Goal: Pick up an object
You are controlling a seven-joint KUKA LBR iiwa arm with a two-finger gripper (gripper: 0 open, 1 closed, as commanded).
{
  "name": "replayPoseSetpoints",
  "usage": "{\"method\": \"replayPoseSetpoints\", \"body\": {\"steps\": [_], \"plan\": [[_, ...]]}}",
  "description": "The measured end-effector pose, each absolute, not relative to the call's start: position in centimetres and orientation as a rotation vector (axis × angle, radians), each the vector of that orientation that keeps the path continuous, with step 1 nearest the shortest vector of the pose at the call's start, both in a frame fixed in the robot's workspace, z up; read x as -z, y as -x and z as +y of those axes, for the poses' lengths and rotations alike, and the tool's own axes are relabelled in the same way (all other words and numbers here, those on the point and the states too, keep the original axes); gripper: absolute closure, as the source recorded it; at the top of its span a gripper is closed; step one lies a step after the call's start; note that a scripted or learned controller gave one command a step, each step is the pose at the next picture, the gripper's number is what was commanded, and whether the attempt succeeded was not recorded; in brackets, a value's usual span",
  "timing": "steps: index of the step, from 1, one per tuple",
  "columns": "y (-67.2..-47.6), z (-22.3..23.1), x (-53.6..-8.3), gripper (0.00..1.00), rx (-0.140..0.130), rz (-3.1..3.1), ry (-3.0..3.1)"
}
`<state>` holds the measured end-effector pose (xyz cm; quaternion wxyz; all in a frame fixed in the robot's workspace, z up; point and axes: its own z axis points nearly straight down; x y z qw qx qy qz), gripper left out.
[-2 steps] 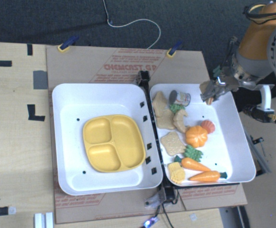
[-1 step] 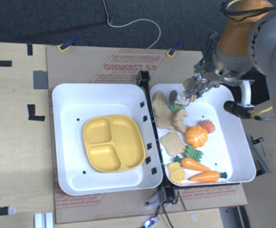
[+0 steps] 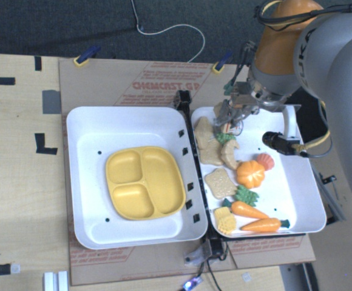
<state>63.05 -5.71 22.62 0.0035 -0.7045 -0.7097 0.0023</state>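
Note:
My gripper (image 3: 227, 123) hangs over the back left corner of the right bin (image 3: 303, 187). It sits just above a small green leafy piece (image 3: 226, 137) and a tan bread slice (image 3: 205, 141). Nothing shows clearly held in it. More toy food lies nearer the front: another bread piece (image 3: 229, 155), a square cracker slice (image 3: 220, 182), an orange pumpkin (image 3: 250, 173), a red fruit (image 3: 265, 160), two carrots (image 3: 249, 210) (image 3: 262, 225) and a corn cob (image 3: 226, 221).
The left bin (image 3: 85, 162) holds a yellow divided plate (image 3: 144, 182). The bins meet at a black-clipped wall (image 3: 191, 162). The grey arm with its orange band (image 3: 285, 23) comes in from the upper right. A white cable (image 3: 170, 29) lies behind the bins.

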Motion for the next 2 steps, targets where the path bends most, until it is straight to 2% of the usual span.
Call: {"method": "replayPoseSetpoints", "body": {"steps": [1,2], "plan": [[-63.2,-0.9,-21.1,1.0,-0.01,-2.223,2.208],[-63.2,5.2,-22.4,1.0,-0.007,-2.227,2.207]]}}
